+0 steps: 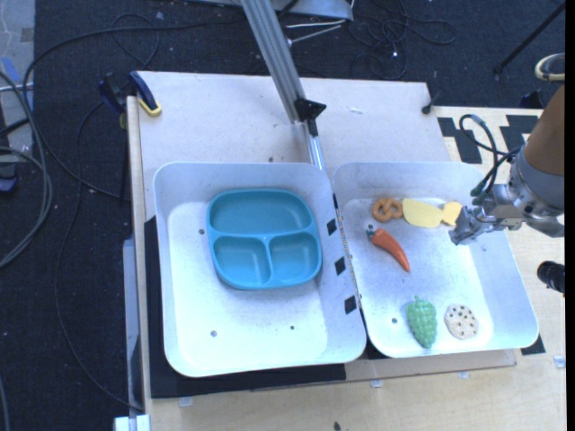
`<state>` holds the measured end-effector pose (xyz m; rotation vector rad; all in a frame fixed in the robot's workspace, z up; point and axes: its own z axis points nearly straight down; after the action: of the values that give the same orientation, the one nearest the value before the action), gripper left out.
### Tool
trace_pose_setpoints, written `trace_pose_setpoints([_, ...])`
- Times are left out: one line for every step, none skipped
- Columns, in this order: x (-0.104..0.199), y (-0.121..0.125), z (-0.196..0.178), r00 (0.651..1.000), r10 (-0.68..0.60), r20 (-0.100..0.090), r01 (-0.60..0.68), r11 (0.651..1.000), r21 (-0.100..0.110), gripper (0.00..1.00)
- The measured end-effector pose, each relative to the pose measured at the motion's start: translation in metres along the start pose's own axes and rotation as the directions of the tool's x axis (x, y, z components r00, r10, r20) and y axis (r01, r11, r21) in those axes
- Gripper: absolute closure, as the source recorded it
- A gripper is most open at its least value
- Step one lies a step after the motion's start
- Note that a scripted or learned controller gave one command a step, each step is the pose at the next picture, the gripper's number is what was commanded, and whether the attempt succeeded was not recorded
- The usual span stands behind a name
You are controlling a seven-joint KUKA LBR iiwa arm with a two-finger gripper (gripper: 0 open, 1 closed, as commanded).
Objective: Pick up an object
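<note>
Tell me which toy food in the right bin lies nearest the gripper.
The yellow piece, just left of the gripper; the pretzel, carrot and cookie lie farther.

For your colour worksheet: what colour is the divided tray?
Blue divided tray, clearest in the camera view.
</note>
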<state>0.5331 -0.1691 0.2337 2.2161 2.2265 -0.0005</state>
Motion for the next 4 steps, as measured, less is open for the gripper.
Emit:
trace_pose_setpoints([0.045, 0.017, 0.009, 1.0, -0.002, -0.001, 0.002, 1.0, 0.001, 1.0])
trace_pose_setpoints([0.094, 0.035, -0.002, 1.0, -0.001, -0.001, 0.001, 1.0, -0.003, 1.0])
trace_pose_setpoints([0.146, 0.05, 0.009, 1.0, 0.0, 0.0, 0.0, 1.0, -0.001, 1.0])
trace_pose_setpoints([0.193, 0.065, 0.017, 1.0, 0.0, 0.0, 0.0, 1.0, -0.002, 1.0])
